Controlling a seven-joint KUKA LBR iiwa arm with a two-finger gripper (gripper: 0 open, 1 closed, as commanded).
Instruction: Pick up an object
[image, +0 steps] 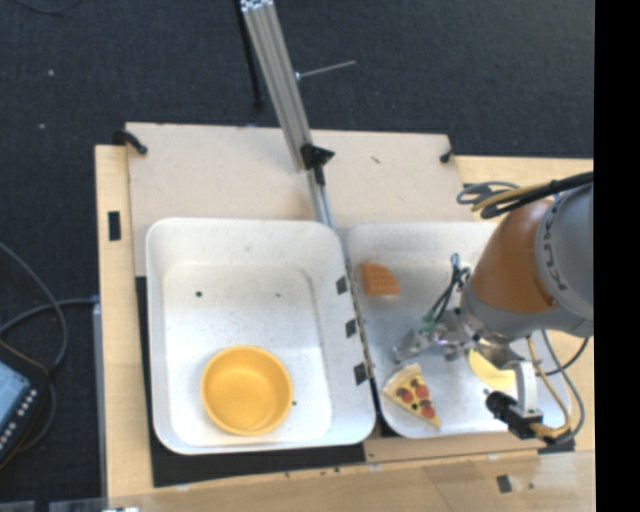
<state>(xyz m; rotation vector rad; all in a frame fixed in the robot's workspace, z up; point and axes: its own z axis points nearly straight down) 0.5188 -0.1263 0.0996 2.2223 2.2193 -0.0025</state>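
Nearest the camera in the right bin (372, 260), the pizza slice (413, 394) lies flat at the bin's front edge, long axis running from its point at front-right back toward the crust at rear-left. The end effector (428, 338) sits just behind it, low over the bin floor, so the slice lies toward the camera from the tool and slightly left. The view is too small and cluttered to say whether the tool is wide or narrow; nothing is seen held. A yellow piece (487, 364) lies just right of the tool, partly under the wrist. Farther back, an orange-brown bread-like piece (379, 281) rests near the bin's left wall, behind and left of the tool. The slice looks the closer target. The left bin (240, 245) holds a yellow bowl (246, 389).
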